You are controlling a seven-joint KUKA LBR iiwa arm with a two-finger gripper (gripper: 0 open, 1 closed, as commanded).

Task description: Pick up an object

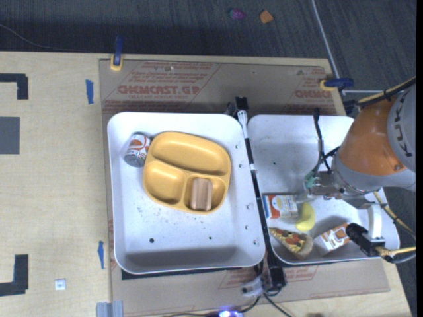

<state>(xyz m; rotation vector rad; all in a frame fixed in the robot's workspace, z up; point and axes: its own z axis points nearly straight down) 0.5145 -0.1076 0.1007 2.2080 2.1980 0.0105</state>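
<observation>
My gripper [316,185] hangs over the right bin [284,131]; its grasp state cannot be determined. The banana [305,217] lies near the front edge, apparently not lifted. Pickup remains outstanding.

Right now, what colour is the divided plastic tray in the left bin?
Yellow; the divided plastic tray shows best in the camera view.

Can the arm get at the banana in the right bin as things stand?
Probably yes. The end effector hangs just above the banana in the right bin, with nothing lying over it, though a packet and a pizza slice crowd it.
</observation>
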